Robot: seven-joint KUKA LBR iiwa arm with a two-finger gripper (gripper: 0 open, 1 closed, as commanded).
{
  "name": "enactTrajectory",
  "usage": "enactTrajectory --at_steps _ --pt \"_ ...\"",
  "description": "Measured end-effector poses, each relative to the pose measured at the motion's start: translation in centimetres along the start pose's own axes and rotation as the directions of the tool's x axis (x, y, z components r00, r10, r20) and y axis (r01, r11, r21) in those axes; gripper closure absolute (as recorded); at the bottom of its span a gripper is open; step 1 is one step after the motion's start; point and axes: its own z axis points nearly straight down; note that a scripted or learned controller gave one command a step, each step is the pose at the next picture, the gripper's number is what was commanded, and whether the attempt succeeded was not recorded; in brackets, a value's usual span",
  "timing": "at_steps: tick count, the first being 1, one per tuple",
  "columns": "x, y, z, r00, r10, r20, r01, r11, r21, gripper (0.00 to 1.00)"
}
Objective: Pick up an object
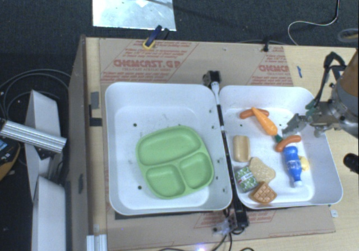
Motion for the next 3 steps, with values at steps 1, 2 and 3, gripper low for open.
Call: enactTrajectory --at_steps 1,2,3 --pt "-2.7 6.6 7.2 1.0 0.001 0.0 -0.001 1.0 0.001 0.0" --pt "0.5 10.4 17.2 1.0 -0.001 -0.001 0.001 1.0 0.003 0.0" --pt "0.5 10.6 16.0 1.0 -0.002 0.0 0.002 1.0 -0.002 1.0"
